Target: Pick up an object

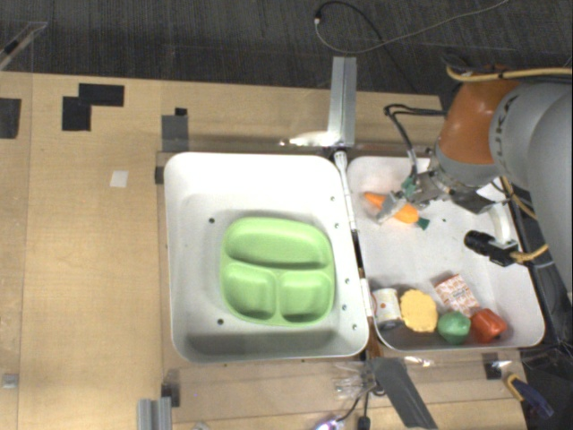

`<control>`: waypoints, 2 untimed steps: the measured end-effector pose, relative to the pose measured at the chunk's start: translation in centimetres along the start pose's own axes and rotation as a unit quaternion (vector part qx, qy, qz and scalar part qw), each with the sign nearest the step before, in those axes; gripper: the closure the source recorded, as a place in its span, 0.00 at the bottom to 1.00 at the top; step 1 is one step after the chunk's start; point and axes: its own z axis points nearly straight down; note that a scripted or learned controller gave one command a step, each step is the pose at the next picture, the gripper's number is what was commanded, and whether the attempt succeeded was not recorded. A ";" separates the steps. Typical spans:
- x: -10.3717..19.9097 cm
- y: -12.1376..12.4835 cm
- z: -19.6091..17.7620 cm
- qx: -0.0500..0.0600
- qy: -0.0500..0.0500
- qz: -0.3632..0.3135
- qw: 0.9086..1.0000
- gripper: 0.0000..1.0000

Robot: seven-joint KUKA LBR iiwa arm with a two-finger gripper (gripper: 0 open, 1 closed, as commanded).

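Green sectioned tray (pixel 274 269) lies in left bin (pixel 188 240), not the target. Right bin (pixel 528 316): gripper (pixel 415 192) low at far-left corner, just over small orange pieces (pixel 406 213); cannot tell whether fingers are clenched. Can (pixel 386 305), yellow disc (pixel 418 311), green ball (pixel 454 327), red item (pixel 486 324) line near wall.

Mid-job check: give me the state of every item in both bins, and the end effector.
Green tray: upright, flat in left bin.
Orange pieces: loose in right bin, beside end effector.
Small can: on its side.
Yellow item, green ball, red item, packet: resting at near wall.
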 end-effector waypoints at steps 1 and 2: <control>0.1 0.3 -1.3 -0.004 -0.001 -0.003 1.000 1.00; 1.5 3.9 -13.1 0.001 0.000 -0.027 1.000 1.00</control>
